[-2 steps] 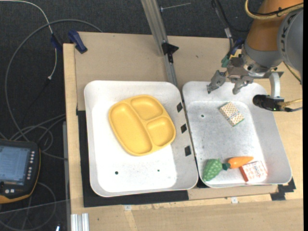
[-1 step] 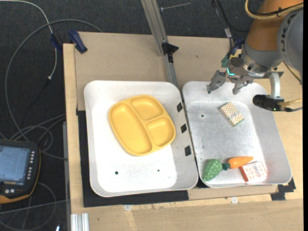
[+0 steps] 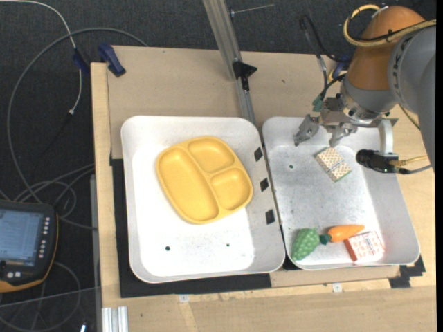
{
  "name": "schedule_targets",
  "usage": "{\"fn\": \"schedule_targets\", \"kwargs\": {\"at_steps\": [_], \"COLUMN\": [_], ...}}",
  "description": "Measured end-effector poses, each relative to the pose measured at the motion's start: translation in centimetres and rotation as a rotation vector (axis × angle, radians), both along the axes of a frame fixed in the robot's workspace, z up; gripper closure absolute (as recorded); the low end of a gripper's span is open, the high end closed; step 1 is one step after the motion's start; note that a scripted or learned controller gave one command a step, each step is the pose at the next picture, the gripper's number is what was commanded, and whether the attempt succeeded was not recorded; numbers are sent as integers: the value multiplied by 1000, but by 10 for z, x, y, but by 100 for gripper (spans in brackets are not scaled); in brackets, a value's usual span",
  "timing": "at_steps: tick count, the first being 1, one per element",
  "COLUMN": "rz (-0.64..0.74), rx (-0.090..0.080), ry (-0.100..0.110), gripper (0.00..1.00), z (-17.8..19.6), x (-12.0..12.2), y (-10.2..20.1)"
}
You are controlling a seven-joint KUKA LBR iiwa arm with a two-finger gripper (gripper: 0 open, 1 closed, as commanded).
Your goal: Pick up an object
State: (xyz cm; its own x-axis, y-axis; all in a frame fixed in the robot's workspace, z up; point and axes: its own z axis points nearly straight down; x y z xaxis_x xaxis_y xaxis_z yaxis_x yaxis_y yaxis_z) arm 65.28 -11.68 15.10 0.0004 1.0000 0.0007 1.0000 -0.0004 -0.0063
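My gripper [image 3: 320,134] hangs over the back of the right bin [image 3: 304,192], open, with nothing between its fingers. Just in front of it and slightly to the right lies a small checked block [image 3: 333,163], apart from the fingertips. At the bin's front edge rest a toy carrot [image 3: 344,233] with a green leafy top [image 3: 305,243] and a small red and white box [image 3: 365,246].
The left bin [image 3: 145,241] holds a yellow divided plate [image 3: 203,178]. A metal post [image 3: 225,26] rises behind the gap between the bins. A black connector with cables [image 3: 377,160] juts over the right bin's right rim.
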Motion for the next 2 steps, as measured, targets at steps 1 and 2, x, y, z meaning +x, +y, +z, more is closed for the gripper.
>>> {"fn": "schedule_targets", "kwargs": {"at_steps": [1, 2], "rz": [2, 2], "rx": [-2, -1], "ry": [-8, -13], "gripper": [0, 100], "z": [-49, -36], "x": [1, 3], "y": [0, 1]}}
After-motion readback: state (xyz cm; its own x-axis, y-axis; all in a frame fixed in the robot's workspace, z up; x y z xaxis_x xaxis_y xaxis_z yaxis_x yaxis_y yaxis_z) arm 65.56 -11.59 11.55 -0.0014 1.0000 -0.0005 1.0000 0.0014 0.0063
